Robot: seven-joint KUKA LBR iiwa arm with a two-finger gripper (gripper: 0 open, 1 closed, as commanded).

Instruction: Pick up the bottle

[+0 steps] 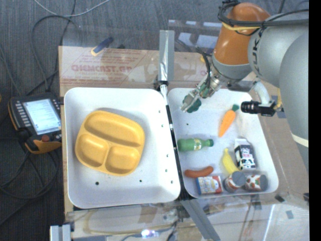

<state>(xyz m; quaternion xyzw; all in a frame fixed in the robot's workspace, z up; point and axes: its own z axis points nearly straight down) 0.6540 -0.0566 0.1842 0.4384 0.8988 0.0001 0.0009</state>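
The bottle is small and green with a yellowish cap end. It lies on its side near the left wall of the right bin, cap pointing right. My gripper hangs over the far left corner of that bin. It is well above the bottle in the view and apart from it, and nothing is visibly held. The grey arm with its orange band comes in from the upper right.
An orange carrot lies right of the gripper. A milk carton, banana, sausage and several cans crowd the bin's near edge. The left bin holds a yellow divided plate.
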